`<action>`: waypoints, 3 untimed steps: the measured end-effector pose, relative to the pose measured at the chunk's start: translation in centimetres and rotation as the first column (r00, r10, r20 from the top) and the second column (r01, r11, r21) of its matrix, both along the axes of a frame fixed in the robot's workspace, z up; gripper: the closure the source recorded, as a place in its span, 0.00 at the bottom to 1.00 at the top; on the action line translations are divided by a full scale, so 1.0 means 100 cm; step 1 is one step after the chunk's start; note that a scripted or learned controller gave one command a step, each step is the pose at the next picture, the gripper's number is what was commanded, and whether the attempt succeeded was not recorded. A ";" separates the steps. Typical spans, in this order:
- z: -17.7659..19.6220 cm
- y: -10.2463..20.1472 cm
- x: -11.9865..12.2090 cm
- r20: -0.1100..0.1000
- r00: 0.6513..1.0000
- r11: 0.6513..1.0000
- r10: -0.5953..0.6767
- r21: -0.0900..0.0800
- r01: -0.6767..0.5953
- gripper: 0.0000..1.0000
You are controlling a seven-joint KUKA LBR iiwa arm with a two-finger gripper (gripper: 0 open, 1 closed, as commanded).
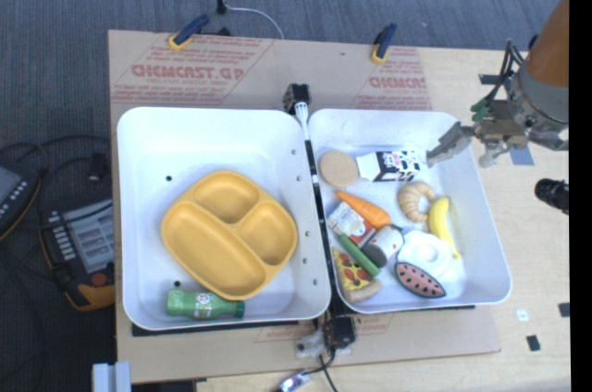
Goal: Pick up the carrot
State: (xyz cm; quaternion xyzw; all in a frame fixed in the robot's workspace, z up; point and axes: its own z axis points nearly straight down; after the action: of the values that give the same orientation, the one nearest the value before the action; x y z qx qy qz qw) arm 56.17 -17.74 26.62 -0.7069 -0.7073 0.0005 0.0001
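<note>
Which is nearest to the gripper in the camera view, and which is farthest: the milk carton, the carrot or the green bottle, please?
From the gripper:
1. Milk carton, right bin's top, just left of it.
2. Carrot, right bin's middle.
3. Green bottle, left bin's bottom edge.

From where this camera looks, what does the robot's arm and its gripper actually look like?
The arm enters at the right edge: an orange section above a grey wrist. Below it, the gripper is grey metal, ending in slim, angular finger pieces. Thin dark cables or rods stick up near the wrist, with small green and blue bits on the gripper body.

bright, even light; slight softness
</note>
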 end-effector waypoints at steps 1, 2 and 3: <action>-0.158 0.039 0.018 0.002 0.999 0.999 -0.049 -0.001 0.049 0.00; -0.176 0.073 -0.010 0.018 0.981 0.981 -0.192 -0.005 0.192 0.00; -0.176 0.078 -0.047 0.019 0.959 0.959 -0.283 0.000 0.283 0.00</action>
State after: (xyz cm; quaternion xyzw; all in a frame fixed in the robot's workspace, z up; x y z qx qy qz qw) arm 51.51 -9.91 9.01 -0.8008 -0.5989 -0.0051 -0.0075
